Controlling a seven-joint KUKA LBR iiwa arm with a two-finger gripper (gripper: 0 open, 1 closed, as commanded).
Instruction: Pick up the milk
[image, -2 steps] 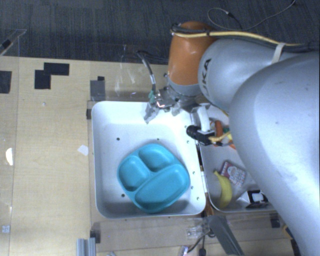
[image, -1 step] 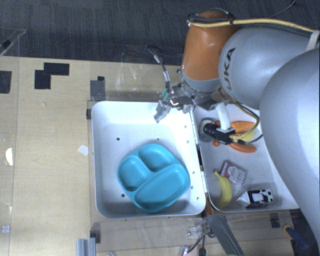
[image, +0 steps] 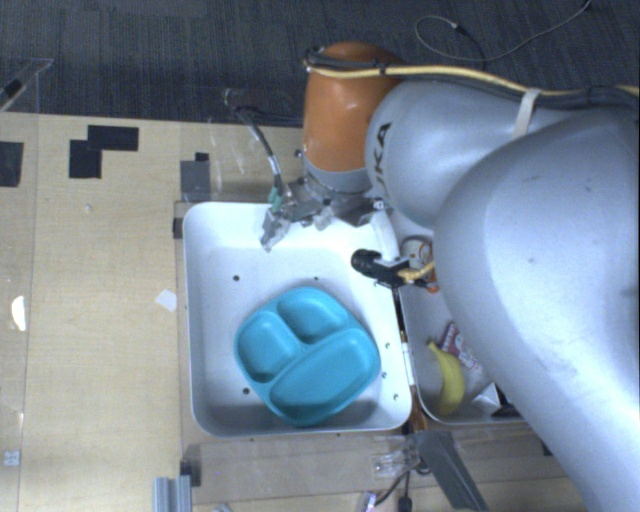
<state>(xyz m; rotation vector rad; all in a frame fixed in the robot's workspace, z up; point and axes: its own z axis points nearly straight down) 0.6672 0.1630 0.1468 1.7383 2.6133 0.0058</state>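
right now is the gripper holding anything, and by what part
Nothing is held. The gripper hangs over the left bin with nothing between its fingers.

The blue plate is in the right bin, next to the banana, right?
Not quite. The camera view shows the blue plate lying in the left bin. The banana is in the right bin, so the two sit in separate bins.
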